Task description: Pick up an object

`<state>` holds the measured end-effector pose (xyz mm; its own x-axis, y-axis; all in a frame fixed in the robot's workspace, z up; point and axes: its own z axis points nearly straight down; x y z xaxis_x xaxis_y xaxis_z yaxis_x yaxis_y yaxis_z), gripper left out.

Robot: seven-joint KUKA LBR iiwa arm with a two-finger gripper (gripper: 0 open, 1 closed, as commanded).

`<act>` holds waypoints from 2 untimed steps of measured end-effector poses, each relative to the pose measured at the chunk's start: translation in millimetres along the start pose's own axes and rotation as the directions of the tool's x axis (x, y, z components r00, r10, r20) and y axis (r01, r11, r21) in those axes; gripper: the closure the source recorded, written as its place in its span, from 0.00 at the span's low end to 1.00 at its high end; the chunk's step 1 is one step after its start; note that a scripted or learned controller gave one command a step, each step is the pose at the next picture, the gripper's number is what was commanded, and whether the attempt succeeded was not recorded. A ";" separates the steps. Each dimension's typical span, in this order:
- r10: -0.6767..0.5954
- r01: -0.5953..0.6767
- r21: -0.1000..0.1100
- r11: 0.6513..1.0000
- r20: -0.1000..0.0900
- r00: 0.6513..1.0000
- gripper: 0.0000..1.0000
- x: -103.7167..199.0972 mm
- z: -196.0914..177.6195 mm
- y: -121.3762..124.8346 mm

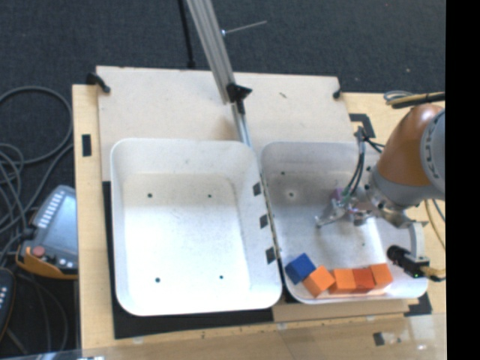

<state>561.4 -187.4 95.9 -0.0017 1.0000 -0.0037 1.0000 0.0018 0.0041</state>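
Observation:
In the right bin [300, 163], a blue cube [300, 265] lies near the front left corner. Beside it, a row of several orange blocks [352, 278] runs along the front wall, the leftmost one [320, 280] touching the cube. My gripper [332, 216] hangs low over the middle of the right bin, behind the blocks and apart from them. I see nothing in it. The grey arm with its orange band [409, 152] reaches in from the right.
The left bin [127, 163] sits next to the right one, sharing a divider edge. A slanted metal post [214, 47] rises from the back of the bench. Cables and a hand-held pendant [52, 231] lie off the bench's left side.

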 end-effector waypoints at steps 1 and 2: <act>-0.005 0.005 -0.002 1.000 -0.003 1.000 0.00 31.2 -1.8 57.3; -0.001 0.001 -0.006 1.000 0.000 1.000 0.00 24.9 -89.3 66.8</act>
<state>627.8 -162.1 185.3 -0.0031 1.0000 -0.0035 0.9999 0.0031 0.0104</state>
